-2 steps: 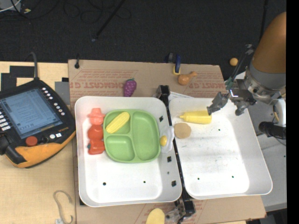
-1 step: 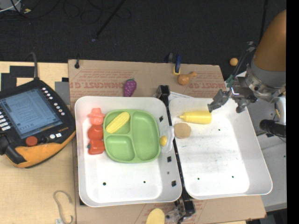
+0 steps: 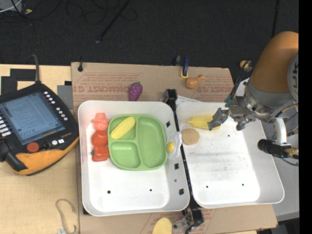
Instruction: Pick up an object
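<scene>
Pincer [image 3: 228, 119]: spread open, empty, poised over right bin [image 3: 234, 179] beside banana [image 3: 199, 122], likely its target. Round puck [image 3: 190, 137] lies near, untouched.

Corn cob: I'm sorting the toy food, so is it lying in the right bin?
No, the corn cob lies in a compartment of the green tray, which sits in the left bin.

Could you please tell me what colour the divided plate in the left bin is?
The divided plate is light green, shown clearly in the camera view.
</scene>
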Available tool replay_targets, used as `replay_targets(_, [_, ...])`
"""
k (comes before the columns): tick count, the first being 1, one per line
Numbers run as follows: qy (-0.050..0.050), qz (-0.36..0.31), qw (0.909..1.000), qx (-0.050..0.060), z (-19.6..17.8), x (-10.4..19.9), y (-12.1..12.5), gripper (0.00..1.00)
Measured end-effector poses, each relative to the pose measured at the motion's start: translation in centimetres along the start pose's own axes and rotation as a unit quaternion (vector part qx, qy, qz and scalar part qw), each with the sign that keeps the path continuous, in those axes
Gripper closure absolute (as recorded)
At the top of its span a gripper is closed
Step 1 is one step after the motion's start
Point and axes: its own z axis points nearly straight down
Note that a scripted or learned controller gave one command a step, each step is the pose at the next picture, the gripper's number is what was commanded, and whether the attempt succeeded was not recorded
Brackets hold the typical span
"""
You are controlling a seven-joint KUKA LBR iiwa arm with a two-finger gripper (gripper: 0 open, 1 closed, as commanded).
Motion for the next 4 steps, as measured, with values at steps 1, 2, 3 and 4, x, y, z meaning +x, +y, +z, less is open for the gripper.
replay_targets(1, [0.000,0.000,1.0000,0.000,6.3,0.9,0.0,0.00])
replay_targets(2, [0.000,0.000,1.0000,-0.001,11.1,0.3,-0.3,0.00])
replay_targets(3, [0.000,0.001,1.0000,-0.001,13.6,0.6,-0.4,0.00])
replay_targets(4, [0.000,0.004,1.0000,-0.002,12.5,0.3,-0.4,1.00])
